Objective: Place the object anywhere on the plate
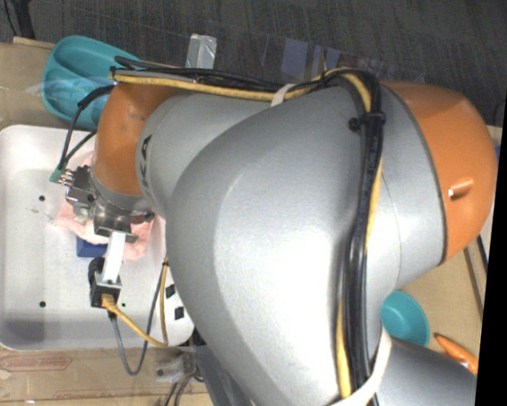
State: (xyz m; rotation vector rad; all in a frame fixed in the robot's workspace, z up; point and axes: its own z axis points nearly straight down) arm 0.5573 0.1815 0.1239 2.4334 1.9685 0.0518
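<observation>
In the left white bin (pixel 15 245), a pink plate (pixel 70 217) lies mostly hidden beneath my wrist. A small blue object (pixel 88 246) pokes out at the plate's front edge, just left of a white and black block on the gripper mount. My gripper (pixel 108 218) hangs low directly over the plate and the blue object. The grey arm with its orange band covers most of the view, including the right bin.
A teal soft item (pixel 73 75) lies on the bench beyond the left bin's far corner. A teal bowl (pixel 405 317) and an orange item (pixel 459 351) peek out at the right. A yellow cable (pixel 132 331) loops down across the bin's front wall.
</observation>
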